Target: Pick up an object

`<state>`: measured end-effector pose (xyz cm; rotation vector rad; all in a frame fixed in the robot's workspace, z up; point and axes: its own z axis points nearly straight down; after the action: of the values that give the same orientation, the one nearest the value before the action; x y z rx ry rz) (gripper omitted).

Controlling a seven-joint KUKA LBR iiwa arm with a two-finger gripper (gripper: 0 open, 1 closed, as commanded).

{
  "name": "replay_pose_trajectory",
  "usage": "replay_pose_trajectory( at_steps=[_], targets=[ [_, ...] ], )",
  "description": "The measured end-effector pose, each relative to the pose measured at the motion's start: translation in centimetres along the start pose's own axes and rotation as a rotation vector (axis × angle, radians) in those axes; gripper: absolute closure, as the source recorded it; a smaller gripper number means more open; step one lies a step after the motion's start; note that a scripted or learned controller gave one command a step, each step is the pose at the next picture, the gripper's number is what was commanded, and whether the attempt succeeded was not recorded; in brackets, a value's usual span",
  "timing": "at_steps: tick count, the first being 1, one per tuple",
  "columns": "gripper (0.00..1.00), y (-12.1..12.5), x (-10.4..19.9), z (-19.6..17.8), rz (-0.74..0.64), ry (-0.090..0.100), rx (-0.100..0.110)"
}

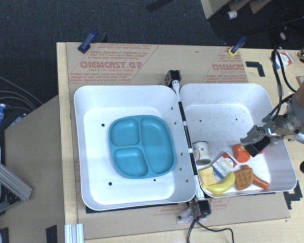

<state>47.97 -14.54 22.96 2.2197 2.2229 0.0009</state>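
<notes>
Toys are sitting heaped in the near part of the right bin (223, 97): an orange ball-like piece (240, 152), a banana (220, 186), a waffle-like piece (244, 177), a small carton (223, 166) and a cup (200, 150). They are probably light, stiff plastic, likely slippery; the orange piece is probably gripping best across its middle. Gripper (257, 142) is hovering just right of it; whether it is clenched I cannot tell. Left bin (86, 135) is holding a blue divided plate (142, 146).

A blue divided plate (142, 146) lies in the left bin (86, 135). Right of it, the end effector (255, 143) hovers beside an orange ball (240, 152), above a banana (220, 185).
</notes>
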Motion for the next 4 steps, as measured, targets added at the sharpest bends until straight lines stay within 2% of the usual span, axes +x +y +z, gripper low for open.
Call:
replay_pose_trajectory(
  at_steps=[1, 2, 3, 4],
  targets=[
    [1.0, 0.6, 9.1, -0.1, 0.0, 0.002, 0.003],
    [1.0, 0.0, 14.7, -2.5, 0.0, 0.0, 0.001],
    [1.0, 11.6, 12.8, -2.8, 0.001, -0.001, -0.001],
    [1.0, 5.7, 8.4, -3.6, 0.002, 0.0, 0.003]
  ],
)
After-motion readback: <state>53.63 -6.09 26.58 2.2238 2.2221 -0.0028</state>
